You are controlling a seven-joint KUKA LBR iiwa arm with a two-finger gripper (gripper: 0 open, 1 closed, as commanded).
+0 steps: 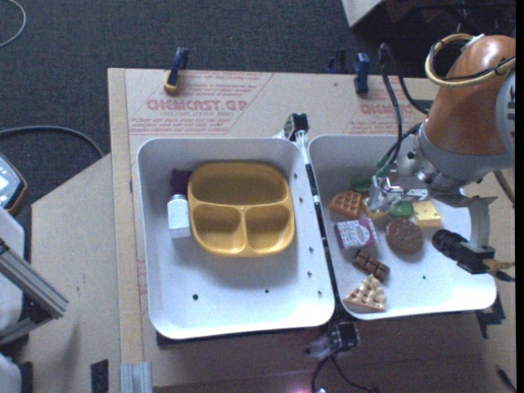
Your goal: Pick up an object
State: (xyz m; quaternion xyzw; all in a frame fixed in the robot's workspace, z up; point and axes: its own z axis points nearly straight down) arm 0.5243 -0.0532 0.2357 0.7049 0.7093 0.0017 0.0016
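My claw (385, 196) sits among crowded toy food (372, 244); I cannot tell its state. Neighbours may block a clean grasp.

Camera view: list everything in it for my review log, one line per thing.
Bins: two, white, side by side on the bench.
Divided plate: one, yellow, left bin.
Small bottle: one, white, left of the plate.
Dark purple item: one, behind the bottle, unclear.
Waffle pieces: two, tan, right bin, one near its front.
Packet: one, pink and white.
Chocolate piece: one, brown.
Round cookie: one, brown.
Cheese block: one, yellow.
Clamps: two, bench's far edge.
Arm: one, grey and orange, over the right bin.
Tool: one, low among the toy foods.
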